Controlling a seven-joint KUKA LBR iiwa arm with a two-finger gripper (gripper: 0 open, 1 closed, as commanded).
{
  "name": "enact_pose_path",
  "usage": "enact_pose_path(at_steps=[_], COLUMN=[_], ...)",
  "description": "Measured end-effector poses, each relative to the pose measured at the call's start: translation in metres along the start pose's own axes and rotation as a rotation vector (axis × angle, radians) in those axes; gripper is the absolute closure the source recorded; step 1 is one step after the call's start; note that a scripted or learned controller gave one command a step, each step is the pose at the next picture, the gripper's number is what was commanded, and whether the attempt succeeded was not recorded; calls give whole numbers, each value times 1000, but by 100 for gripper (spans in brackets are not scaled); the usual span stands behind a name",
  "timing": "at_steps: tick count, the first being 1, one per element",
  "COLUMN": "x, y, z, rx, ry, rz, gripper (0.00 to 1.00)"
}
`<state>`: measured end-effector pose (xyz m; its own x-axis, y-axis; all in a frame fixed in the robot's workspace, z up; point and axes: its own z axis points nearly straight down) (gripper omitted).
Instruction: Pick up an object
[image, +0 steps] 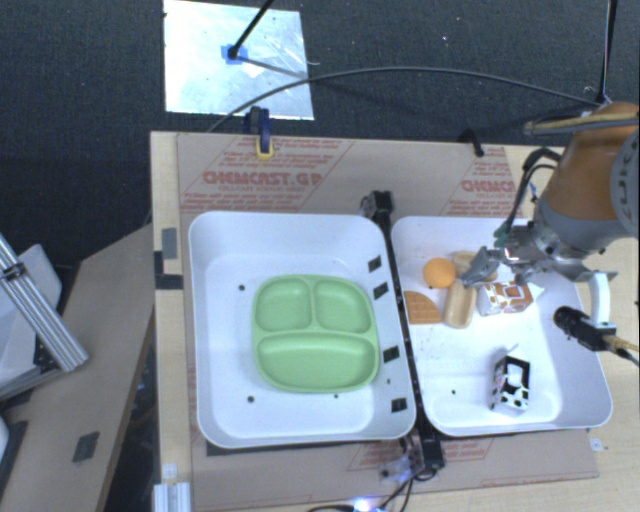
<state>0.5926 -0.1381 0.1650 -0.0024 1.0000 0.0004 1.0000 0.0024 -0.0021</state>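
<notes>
Gripper (500, 262) fingers state unclear, can't tell; tan bottle (459, 303) just left-below, long axis approx vertical in frame.

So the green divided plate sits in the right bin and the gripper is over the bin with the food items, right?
Not quite. The camera view shows the green divided plate in the left bin, not the right. The gripper is indeed over the right bin, among the food items.

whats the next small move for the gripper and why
Probably a short drop straight down. The gripper hangs over the cluster in the right bin, just above the white and orange carton beside the tan bottle, and nothing shows between its fingers.
</notes>
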Motion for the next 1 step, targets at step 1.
enact_pose_path(at_steps=[1], x=[-3], y=[-1], z=[42], rx=[-1], ry=[0], rz=[1], gripper=[0])
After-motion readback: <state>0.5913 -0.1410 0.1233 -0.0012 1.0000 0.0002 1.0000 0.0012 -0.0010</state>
